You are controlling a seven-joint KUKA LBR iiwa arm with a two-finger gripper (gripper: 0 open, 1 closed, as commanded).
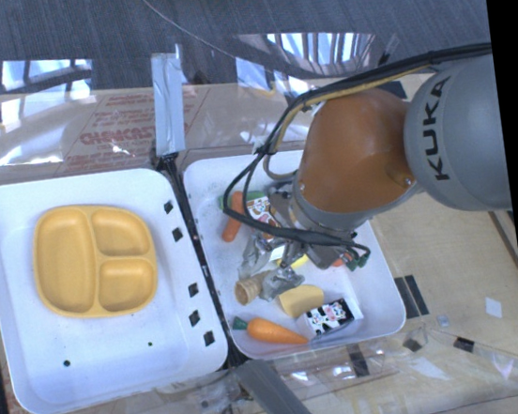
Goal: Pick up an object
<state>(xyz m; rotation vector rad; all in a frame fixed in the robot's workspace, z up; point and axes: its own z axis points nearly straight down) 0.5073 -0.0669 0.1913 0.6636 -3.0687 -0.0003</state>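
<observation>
The right bin [210, 255] holds several small toy foods: an orange carrot [271, 331] at the front, a yellow cheese wedge [301, 299], a black-and-white milk carton [330, 316], a brown bottle-like piece [254, 287] and another carrot [233, 224] near the back. The arm's orange band and grey wrist hang over the bin's middle and right. My gripper [279, 253] points down among the objects beside the brown piece; its tips are lost in the clutter.
The left bin [25, 374] carries a yellow divided plate [95, 259] in its upper half. A black divider with clips runs between the bins. Clear plastic sheeting and tape lie behind the bins. Cables loop from the arm over the right bin.
</observation>
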